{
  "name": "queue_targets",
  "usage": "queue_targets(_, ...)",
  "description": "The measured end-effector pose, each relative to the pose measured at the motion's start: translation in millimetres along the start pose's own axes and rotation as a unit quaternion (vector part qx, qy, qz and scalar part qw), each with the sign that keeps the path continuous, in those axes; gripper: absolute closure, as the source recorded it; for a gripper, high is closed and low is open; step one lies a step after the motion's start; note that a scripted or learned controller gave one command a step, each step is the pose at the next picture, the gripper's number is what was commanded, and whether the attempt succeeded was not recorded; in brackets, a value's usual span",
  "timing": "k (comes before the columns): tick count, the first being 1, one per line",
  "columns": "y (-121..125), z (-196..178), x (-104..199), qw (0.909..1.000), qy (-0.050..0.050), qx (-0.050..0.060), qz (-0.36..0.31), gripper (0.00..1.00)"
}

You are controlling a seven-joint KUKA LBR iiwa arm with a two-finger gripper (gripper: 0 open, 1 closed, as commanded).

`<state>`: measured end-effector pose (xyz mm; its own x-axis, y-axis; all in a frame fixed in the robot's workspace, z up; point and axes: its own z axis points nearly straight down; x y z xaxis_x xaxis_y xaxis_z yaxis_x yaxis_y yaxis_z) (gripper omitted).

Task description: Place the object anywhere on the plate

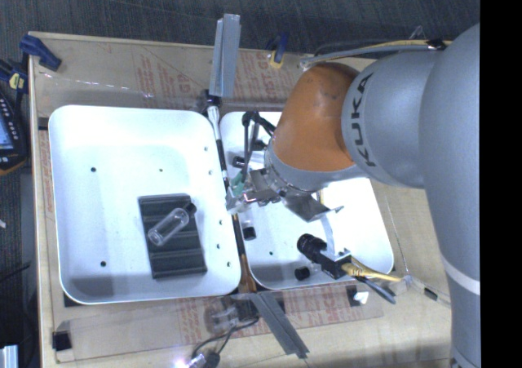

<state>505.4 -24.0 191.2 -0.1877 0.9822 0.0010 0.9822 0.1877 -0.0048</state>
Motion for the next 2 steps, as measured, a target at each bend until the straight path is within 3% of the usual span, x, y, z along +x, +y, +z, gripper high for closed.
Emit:
queue_targets(1,-44,31,-75,1.0,0.0,-0.001,-0.003,1.0)
queue_targets(2,61,0,-23,0.9979,0.0,-0.001,0.064,1.0)
